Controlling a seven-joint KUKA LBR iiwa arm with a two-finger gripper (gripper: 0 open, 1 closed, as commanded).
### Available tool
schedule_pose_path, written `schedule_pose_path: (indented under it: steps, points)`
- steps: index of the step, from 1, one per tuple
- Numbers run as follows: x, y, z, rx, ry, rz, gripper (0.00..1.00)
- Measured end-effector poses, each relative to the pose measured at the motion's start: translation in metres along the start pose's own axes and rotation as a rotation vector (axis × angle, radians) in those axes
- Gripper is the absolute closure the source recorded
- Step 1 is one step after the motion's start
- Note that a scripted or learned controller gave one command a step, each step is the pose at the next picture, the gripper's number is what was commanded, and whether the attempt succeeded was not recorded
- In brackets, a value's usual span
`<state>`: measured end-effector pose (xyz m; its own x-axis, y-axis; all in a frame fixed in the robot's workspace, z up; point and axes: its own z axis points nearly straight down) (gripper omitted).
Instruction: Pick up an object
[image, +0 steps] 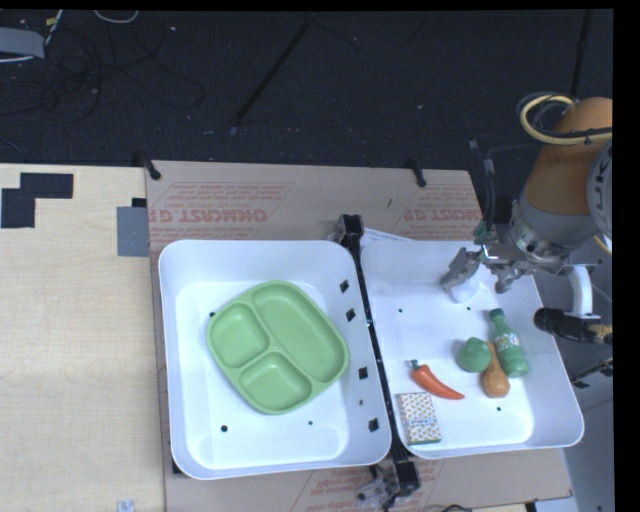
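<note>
My gripper (482, 274) hangs over the upper right part of the right bin (410, 285), its two fingers spread apart with nothing between them. Below it, toward the bin's right side, lie a green bottle (508, 343), a round green item (473, 353) and an orange gourd-shaped item (495, 381), packed close together. A red-orange chili pepper (436, 380) lies left of them. A small patterned box (418, 417) rests near the bin's front edge. All of these lie apart from the gripper.
The left bin (190, 300) holds a green divided plate (277, 345). A black divider (362, 330) runs between the bins. Cardboard (250, 200) lies under both bins, with the wooden bench (70, 350) to the left.
</note>
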<state>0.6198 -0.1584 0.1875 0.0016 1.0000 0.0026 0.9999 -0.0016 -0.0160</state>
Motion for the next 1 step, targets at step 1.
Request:
schedule_pose_path:
  steps: [1]
  points:
    - [0.0001,0.0022,-0.0091,-0.013,-0.002,-0.002,0.00]
